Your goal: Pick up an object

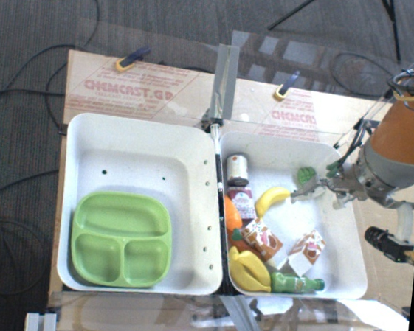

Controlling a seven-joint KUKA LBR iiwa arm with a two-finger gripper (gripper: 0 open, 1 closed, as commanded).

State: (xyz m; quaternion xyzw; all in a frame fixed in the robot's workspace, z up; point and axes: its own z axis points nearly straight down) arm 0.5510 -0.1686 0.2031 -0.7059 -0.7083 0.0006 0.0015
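Observation:
The right bin (347, 236) holds several objects. A dark-capped jar (237, 168) and a purple-labelled bottle (241, 202) lie by its left wall, with an orange piece (231, 214) below them. A yellow banana (271, 199) sits mid-bin. A brown and red packet (262, 238), a red and white carton (307, 248), a yellow toy fruit (248, 271) and a green bottle (297, 284) fill the near part. A small green item (308, 175) lies at the far right. My gripper (317, 190) hangs low over the bin's right side, just beside that green item and right of the banana.
The left bin (142, 146) carries a green divided plate (121, 239) in its near left part. A metal post (222, 81) rises between the bins at the back. The arm's orange band (404, 128) is over the right bin's far right corner.

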